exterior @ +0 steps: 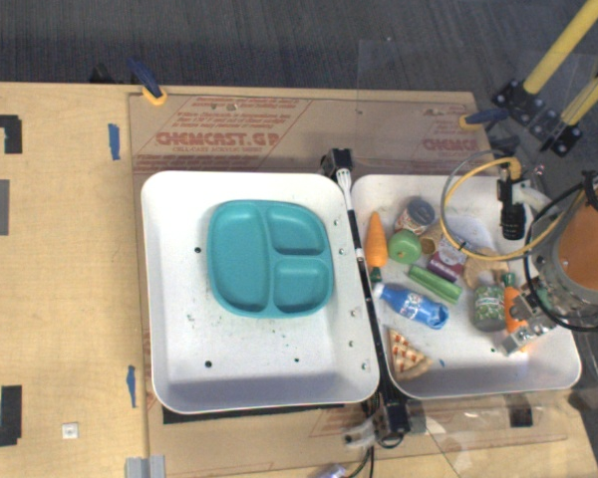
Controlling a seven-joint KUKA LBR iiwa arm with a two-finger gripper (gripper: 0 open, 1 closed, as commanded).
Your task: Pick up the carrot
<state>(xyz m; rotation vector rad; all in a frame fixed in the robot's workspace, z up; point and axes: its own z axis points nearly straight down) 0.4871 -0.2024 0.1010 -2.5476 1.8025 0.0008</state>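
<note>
Carrot [376,239] was sitting in the right bin [548,371], right up against its left wall, pointing roughly up-down in the camera view, with a green apple-ish thing [406,247] just beside it on the right; the gripper [516,329] was way over on the other side of that same bin, near the right edge, well apart from the carrot with a bunch of clutter between them; honestly couldn't tell if the claw was spread or pressed together, too much cable and junk around it. Arm [588,247] came in from the right, orange band showing at the frame edge, wrist hanging low over the bin's right part with yellow cables [478,172] looping above it. Between the two sat a blue bottle [415,306], a green stick-shaped item [435,284] and a pizza slice toy [409,354] near the front; left bin [179,347] had a teal divided plate [272,258] in it.
</note>
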